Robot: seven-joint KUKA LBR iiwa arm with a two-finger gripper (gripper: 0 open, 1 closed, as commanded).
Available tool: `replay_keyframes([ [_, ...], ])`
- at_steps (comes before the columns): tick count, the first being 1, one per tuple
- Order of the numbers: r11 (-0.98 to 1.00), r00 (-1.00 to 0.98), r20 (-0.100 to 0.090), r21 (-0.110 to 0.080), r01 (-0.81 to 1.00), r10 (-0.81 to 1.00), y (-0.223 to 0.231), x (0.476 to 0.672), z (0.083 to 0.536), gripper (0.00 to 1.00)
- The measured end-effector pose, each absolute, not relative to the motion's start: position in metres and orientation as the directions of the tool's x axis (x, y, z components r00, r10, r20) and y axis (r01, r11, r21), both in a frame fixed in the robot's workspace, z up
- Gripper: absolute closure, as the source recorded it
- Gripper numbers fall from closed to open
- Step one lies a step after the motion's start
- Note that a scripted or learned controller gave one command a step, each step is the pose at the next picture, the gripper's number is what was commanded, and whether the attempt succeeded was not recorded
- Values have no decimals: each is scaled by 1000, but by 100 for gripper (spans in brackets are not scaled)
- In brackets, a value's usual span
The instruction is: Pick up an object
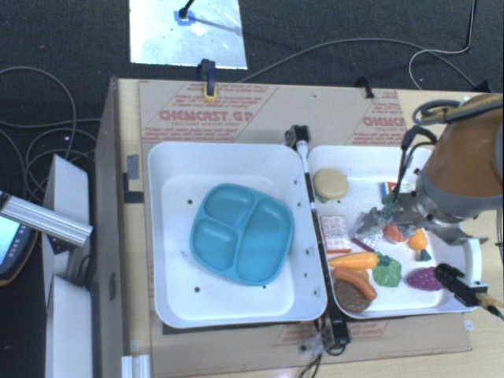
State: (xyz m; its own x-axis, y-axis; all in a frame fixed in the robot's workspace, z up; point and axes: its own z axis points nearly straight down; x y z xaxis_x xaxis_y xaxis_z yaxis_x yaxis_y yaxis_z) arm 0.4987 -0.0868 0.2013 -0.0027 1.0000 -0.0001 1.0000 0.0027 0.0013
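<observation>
The bench [236, 105] carries two white bins. The left bin [169, 290] holds a blue sectioned plate [240, 233]. The right bin [370, 168] holds the candidate objects: a round tan bun [331, 183], a carrot [354, 261], a brown sausage-like piece [356, 287], a green piece [387, 272], purple grapes [424, 278], a small printed packet [333, 229], and red-orange pieces [403, 232] just beside the gripper.

The arm [465, 164] reaches over the right bin from the right. The gripper [376, 220] hangs low among the toys, between the packet and the red-orange pieces.

Procedure: the items lie crowded, so select one with free space on both sides; the bun stands well apart from the rest. Centre the gripper over it, descend vertically, close, then lift straight to avoid dragging neighbours.

Gripper state: the grey tips are too blurred against the bin floor to judge their opening; it cannot be told. No object is seen between them.
</observation>
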Motion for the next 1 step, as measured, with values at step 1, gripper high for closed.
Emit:
replay_keyframes([
  [1,2,-2,-1,3,1000,1000,-122,562,213,0],
])
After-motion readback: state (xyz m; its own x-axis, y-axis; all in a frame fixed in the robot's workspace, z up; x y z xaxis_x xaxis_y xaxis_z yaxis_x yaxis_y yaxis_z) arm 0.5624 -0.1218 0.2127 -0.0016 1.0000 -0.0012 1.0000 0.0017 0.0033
